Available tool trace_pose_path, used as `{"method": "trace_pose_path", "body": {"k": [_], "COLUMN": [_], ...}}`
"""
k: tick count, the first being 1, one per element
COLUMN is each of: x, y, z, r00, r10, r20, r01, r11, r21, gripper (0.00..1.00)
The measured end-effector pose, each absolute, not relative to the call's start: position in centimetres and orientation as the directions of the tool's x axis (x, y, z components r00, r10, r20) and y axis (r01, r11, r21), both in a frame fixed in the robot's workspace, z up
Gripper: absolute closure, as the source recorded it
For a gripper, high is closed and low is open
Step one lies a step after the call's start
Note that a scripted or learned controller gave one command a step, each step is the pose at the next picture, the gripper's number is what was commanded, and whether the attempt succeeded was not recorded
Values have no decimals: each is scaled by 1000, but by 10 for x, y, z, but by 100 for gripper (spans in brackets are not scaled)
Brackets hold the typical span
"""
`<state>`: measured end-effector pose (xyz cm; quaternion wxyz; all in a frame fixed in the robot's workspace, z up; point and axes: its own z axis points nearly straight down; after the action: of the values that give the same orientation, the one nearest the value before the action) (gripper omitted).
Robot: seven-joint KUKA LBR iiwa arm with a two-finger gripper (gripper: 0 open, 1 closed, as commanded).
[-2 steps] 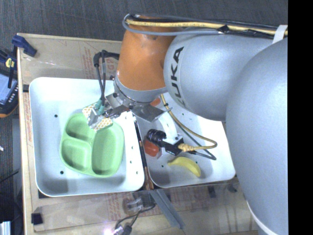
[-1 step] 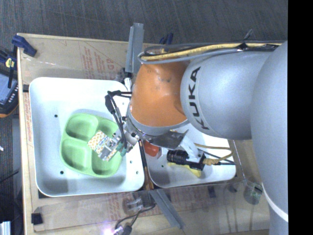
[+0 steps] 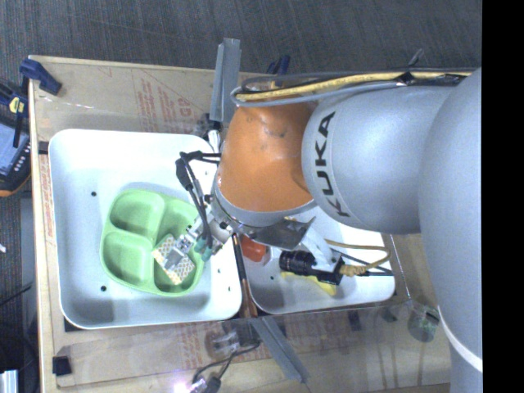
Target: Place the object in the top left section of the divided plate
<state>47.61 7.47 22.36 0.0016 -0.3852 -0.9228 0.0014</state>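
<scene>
KUKA arm point(image 3: 270, 162) hangs low over the green plate point(image 3: 131, 248). A small speckled grey object point(image 3: 172, 257) sits just beyond the tip of its jaws, over the plate section nearest them. Whether the jaws are open, closed or gripping the object cannot be told, as the wrist hides much of them. The risk from here is a wrong landing. Released at this spot, the object would likely drop into the near section or catch on the ridge just past the jaws. A low tip could also nudge the light plate across the white bin point(image 3: 82, 162). The object's long axis seems to continue the line of the jaws, slanting away from them. Which end leads is too blurred to say.
</scene>
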Motion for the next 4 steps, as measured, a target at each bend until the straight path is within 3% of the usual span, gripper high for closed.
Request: {"method": "trace_pose_path", "body": {"k": [1, 2, 3, 4], "x": [488, 514, 538, 541], "y": [76, 138, 168, 161], "z": [332, 426, 444, 444], "r00": [-845, -993, -999, -979], "r10": [535, 116, -49, -204], "r20": [-3, -4, -5, -7], "r01": [535, 116, -49, -204], "r11": [845, 993, 999, 979], "r21": [1, 1, 2, 1], "gripper": [0, 0, 0, 0]}}
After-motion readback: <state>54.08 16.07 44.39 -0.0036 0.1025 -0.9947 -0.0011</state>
